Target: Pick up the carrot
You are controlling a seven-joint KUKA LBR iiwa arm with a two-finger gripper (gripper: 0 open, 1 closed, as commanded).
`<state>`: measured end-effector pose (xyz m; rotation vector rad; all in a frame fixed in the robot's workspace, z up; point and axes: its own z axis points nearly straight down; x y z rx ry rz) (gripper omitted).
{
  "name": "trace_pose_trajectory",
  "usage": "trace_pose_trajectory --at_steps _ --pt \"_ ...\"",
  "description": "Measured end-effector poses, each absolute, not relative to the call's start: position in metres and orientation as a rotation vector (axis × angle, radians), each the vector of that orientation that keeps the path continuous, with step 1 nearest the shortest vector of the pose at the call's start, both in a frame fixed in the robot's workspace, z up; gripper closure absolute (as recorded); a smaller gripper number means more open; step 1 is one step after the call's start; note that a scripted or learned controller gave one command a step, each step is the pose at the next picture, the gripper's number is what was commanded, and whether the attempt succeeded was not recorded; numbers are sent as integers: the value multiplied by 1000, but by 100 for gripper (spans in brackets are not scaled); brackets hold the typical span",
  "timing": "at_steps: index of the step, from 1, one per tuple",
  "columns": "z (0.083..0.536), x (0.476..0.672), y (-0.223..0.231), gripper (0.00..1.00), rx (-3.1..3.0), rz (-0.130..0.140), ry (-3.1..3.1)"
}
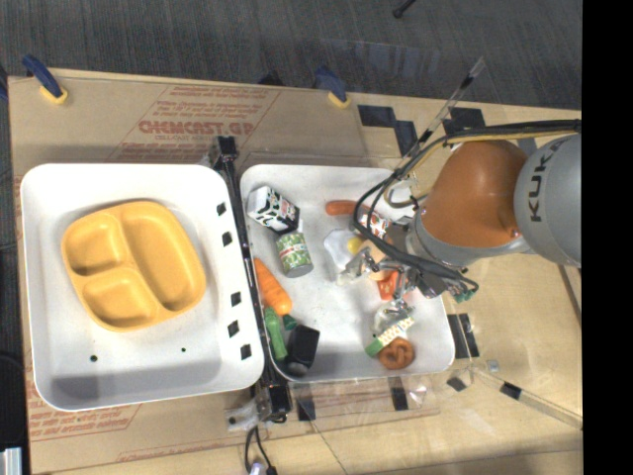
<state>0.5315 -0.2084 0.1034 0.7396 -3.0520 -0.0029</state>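
The carrot (271,284) is orange with a green top and lies along the left wall of the right bin (326,364), pointing up-left. The gripper (393,277) hangs over the right part of that bin, well to the right of the carrot and apart from it. It sits above a small red and orange item (387,284); the arm's orange band (473,196) and cables hide much of it.
A yellow divided tray (134,262) rests in the left bin (59,364). The right bin also holds a black-and-white carton (271,208), a green can (294,253), a sausage (341,207), a black block (301,348), a brown ring (396,352) and a yellow-white piece (344,246).
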Motion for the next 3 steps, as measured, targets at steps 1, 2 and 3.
trace_pose_trajectory --at_steps 1,2,3 --pt "167 530 -192 0 485 4 -3110" --pt "172 571 -174 0 -51 1 -3146" --pt "247 532 -213 0 -28 8 -3150"
